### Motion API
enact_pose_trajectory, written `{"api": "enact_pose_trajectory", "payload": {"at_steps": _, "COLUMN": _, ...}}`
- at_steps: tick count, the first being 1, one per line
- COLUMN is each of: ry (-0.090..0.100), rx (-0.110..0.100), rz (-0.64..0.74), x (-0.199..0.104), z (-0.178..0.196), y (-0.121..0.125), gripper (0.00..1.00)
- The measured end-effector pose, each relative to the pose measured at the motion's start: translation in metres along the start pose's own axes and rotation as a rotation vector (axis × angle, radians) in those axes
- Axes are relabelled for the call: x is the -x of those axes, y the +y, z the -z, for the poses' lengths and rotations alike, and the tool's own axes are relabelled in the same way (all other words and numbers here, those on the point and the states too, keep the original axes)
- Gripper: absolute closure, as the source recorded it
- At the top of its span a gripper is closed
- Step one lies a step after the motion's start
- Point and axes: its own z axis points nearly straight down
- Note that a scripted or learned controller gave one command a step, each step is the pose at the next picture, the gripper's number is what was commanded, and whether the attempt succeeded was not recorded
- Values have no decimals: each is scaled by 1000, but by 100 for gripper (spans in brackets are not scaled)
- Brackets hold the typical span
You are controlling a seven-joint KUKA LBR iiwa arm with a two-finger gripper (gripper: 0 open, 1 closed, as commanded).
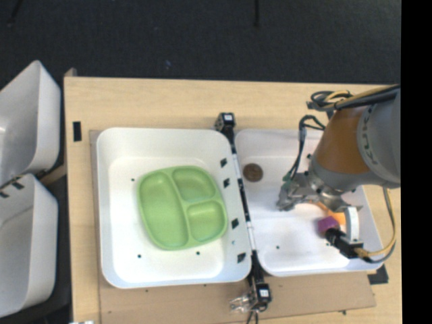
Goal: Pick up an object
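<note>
Objects lay in two white bins on a wooden bench. In the left bin [108,181] a green divided plate [181,206] rested flat near the centre, slightly toward the right wall. In the right bin [270,147] a small brown disc [252,173] sat close to the left wall, toward the far edge. The arm [358,144] reached into the right bin from the right, its gripper [291,198] low over the bin's middle, near the disc but apart from it. Whether the gripper was clenched or released could not be told. Just beside the gripper, toward the right wall, small orange [312,208] and purple [327,224] items showed, partly hidden.
</note>
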Motion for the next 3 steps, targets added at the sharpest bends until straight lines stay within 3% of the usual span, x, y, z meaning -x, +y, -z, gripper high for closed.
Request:
{"api": "enact_pose_trajectory", "payload": {"at_steps": 2, "ry": -1, "rx": 4, "rz": 15, "x": 9, "z": 107, "y": 6, "gripper": 100}}
{"api": "enact_pose_trajectory", "payload": {"at_steps": 3, "ry": 0, "rx": 0, "rz": 13, "x": 10, "z": 114, "y": 7, "gripper": 100}}
